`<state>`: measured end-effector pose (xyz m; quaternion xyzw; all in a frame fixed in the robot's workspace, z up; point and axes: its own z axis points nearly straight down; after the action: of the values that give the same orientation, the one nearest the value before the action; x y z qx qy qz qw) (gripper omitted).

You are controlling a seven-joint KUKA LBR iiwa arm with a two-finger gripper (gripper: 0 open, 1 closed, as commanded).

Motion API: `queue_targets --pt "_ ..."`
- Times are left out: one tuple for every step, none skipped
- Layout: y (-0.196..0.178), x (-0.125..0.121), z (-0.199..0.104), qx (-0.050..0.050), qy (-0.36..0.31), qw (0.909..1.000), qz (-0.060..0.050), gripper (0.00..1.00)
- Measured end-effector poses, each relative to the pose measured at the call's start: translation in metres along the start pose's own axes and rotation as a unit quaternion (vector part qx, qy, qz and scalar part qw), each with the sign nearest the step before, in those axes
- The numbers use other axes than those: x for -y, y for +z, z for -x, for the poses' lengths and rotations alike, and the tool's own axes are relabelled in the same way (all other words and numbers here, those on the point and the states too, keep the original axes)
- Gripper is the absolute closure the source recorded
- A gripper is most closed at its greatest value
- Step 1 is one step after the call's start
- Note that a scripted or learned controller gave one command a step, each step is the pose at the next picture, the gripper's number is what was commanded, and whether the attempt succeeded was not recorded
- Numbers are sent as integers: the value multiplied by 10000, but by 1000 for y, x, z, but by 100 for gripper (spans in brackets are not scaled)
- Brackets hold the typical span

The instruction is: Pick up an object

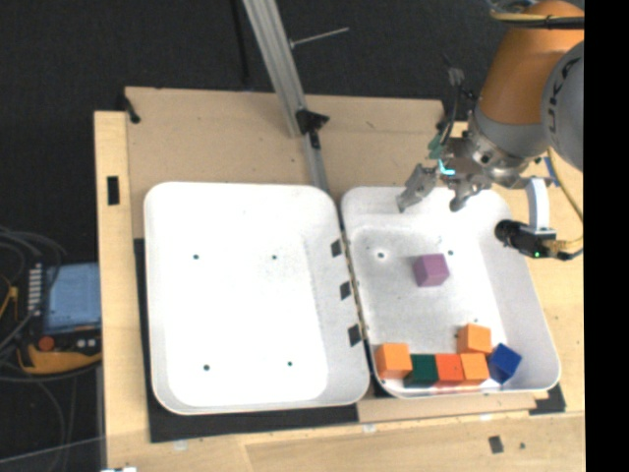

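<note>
Claw (433,197) fingers are seen spread apart with nothing between them, above the far edge of the right shallow white bin (521,293). Nearer, a small purple cube (430,269) lies mid-bin, well apart from 6 coloured blocks (447,362) along the near wall.

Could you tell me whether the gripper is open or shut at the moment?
Open. The gripper hangs over the right bin's far edge with its two fingers spread apart and nothing between them.

2 smooth white plastic bins (246,200) on matt pale wooden bench (113,264)
</note>
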<state>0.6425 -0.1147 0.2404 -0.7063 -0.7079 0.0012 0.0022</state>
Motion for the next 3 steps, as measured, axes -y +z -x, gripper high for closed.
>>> queue_targets --pt "-3 -1 0 6 -5 10000 25 0" --pt "59 0 6 17 22 10000 -7 0" --pt "102 3 4 18 35 10000 5 0"
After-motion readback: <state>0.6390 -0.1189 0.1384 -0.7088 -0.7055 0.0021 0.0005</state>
